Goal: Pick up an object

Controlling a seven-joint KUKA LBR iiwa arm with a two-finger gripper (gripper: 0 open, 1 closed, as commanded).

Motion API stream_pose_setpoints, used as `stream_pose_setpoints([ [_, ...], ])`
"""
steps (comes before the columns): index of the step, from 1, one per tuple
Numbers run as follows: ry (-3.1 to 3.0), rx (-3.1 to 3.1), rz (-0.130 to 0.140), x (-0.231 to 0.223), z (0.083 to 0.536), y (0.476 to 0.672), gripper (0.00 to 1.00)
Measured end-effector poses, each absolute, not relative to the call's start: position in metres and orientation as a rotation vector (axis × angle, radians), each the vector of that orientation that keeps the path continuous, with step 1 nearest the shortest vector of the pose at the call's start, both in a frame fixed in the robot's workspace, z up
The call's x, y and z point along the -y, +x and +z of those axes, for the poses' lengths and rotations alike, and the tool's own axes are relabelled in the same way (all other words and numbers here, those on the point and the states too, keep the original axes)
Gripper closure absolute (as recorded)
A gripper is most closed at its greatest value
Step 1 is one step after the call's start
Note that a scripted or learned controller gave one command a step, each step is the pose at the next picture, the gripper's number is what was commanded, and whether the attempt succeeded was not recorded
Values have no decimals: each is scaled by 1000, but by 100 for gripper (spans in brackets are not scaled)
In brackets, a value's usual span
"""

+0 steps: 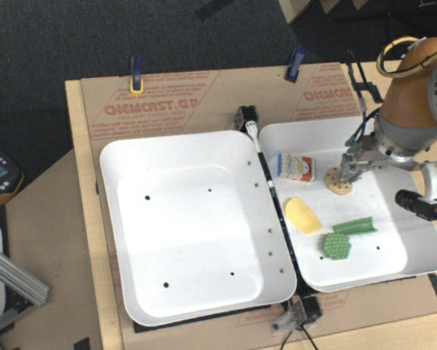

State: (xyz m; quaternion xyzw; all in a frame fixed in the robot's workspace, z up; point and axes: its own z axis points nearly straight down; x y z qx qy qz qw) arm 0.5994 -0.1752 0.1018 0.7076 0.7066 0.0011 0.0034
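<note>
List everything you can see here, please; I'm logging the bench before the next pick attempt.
bins: two, white, side by side on the board
carton: one, white, blue and red, right bin, far left part
disc: one, tan, right bin, under the claw
yellow object: one, right bin, near the divider
green objects: two, right bin, near side
clamps: two, blue, board's far edge
arm: one, grey and orange, right
claw: one, over the disc

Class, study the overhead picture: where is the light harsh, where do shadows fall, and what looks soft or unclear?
Camera view: even overhead light; the left bin glares bright white, hiding surface detail; soft shadows sit under the yellow object and green brush; the gripper and small carton look slightly soft, print unreadable.
</note>
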Motion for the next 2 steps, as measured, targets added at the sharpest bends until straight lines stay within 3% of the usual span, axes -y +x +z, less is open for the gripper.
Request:
stream_pose_setpoints([
  [1,2199,-2235,20,32,191,635,100],
  [2,2214,-2225,7,0,258,588,100],
])
